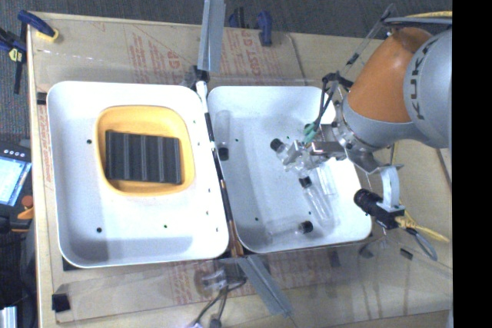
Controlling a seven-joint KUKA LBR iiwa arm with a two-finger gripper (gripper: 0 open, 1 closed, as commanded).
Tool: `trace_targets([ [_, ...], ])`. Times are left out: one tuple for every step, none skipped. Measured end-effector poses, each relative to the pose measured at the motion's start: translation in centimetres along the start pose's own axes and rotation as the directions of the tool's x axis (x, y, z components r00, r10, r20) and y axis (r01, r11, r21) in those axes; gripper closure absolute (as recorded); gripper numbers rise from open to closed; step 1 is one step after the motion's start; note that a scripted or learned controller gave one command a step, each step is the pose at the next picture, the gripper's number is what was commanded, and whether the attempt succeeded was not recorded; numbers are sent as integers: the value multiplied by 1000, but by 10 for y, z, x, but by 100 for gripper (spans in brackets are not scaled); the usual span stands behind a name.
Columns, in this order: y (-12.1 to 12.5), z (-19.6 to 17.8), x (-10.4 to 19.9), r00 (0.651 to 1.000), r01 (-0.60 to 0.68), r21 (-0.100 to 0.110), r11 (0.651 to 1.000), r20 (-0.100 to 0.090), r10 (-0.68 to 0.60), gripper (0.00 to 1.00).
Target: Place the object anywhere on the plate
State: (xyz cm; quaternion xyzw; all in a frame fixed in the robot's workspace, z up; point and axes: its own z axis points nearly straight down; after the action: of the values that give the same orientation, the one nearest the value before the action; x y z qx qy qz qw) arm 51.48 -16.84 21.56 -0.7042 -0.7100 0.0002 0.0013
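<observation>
**Mia:** Where is the yellow plate (pixel 143 117)?

**Ben:** It sits in the left bin (pixel 69 226). A dark block (pixel 144 156) with ridges lies flat in the middle of the plate.

**Mia:** And where is the arm (pixel 400 88)?

**Ben:** It is far to the right of the plate, over the right bin (pixel 246 188). It comes in from the right side. The fat orange part is up high, and the grey part curves round it. The wrist bends down and points left, toward the plate.

**Mia:** Where is the claw (pixel 301 157)?

**Ben:** It is low in the right bin, well apart from the plate, with the wall between the bins in the way. There is a little green bit (pixel 310 132) on it.

**Mia:** Is the claw open or closed?

**Ben:** I cannot tell. That part is see-through and blurry.

**Mia:** Is anything in that bin?

**Ben:** Yes. A clear thing (pixel 321 200) with small black bits lies just below the claw, on the side away from the plate. I cannot tell if the claw touches it. I also cannot tell if it is the thing to move, or if the dark block is.

**Mia:** So what is on the plate?

**Ben:** The dark block is. The clear thing is in the other bin.
</observation>
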Motion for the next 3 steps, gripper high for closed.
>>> trace_targets([
  [53, -15, 56, 995, 104, 0, 995, 1, -104, 100],
  [77, 4, 125, 985, 171, 1, 985, 0, -171, 100],
  [86, 9, 163, 953, 304, 1, 953, 1, -304, 100],
])
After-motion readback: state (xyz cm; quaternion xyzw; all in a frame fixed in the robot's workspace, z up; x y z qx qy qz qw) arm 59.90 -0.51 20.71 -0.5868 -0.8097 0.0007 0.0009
